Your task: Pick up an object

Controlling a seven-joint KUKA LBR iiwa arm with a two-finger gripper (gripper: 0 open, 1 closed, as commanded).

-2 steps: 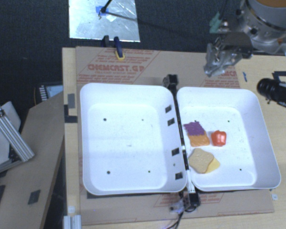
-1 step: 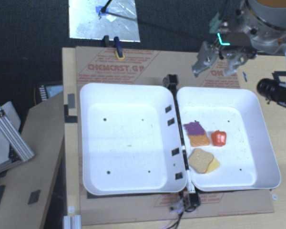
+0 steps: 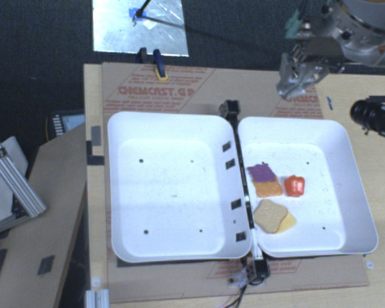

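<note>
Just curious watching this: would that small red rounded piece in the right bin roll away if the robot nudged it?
Possibly. The small red rounded piece looks plump rather than flat, so a push might roll or slide it on the smooth right white bin. It looks light for its size. It lies beside the flat orange and purple piece, which might stop it.

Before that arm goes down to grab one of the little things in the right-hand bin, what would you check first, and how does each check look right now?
1. Things to pick are in the right bin: ok, purple piece, orange piece, red piece, tan piece.
2. Red piece stands apart from the others: ok.
3. Purple and orange pieces separate: not ok, they touch.
4. Tool above a target: not ok, it hangs beyond the bin's far rim.
5. Tool open: cannot tell.
</note>
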